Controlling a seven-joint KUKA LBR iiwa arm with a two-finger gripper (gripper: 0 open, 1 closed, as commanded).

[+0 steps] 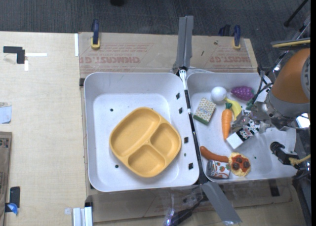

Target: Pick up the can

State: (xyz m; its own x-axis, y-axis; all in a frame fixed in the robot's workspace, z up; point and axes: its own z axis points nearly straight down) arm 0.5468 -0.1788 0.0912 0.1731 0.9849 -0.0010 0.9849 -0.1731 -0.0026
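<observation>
The can [217,169] lies on its side at the front edge of the right bin [266,163], its label red and white, just below a sausage [214,153] and left of a pizza slice [240,165]. My gripper [247,125] hangs over the middle of the right bin, up and to the right of the can and well apart from it. It is close to a carrot [226,123] and a small white block [235,141]. Nothing can be seen held in it.
The right bin also holds a white ball [218,93], purple grapes [242,92], a banana [233,106] and a green-edged box [204,111]. A yellow divided plate [144,142] sits in the left bin [98,121]. The grey arm [291,87] covers the right bin's right side.
</observation>
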